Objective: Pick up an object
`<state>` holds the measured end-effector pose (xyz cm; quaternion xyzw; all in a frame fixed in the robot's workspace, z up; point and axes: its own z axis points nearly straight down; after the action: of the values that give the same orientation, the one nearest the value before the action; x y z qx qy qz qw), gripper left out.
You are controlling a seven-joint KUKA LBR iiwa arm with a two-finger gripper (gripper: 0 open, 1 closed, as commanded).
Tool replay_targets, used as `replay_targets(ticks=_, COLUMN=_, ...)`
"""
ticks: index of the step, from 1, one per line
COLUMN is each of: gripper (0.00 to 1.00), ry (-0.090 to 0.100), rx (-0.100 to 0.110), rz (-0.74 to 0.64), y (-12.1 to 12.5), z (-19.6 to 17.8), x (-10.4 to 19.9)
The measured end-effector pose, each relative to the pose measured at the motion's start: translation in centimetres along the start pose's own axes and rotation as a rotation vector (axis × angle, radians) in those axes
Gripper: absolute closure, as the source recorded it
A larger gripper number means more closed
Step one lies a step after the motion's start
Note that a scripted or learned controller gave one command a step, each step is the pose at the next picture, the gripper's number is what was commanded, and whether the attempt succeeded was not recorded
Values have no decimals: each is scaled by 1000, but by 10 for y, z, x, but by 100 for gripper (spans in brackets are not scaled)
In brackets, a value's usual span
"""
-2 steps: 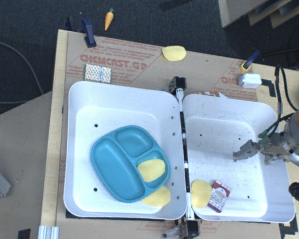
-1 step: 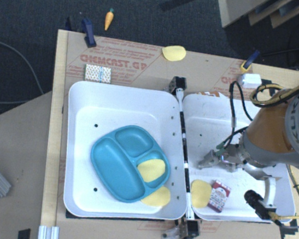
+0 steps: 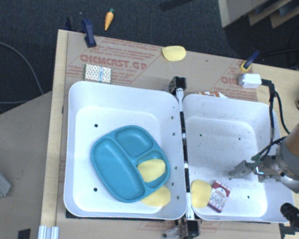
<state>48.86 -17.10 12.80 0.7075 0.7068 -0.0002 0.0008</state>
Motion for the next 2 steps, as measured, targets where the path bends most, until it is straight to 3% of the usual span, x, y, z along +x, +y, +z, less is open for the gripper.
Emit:
replay_targets(ticks=1, gripper=0, ry=1, rx=0, rz=-2, y=51, z=42, x=71)
replay_targets(ticks=2, gripper=0, ry=0, rx=-1, rz=-1, y=21, z=-88, x=37)
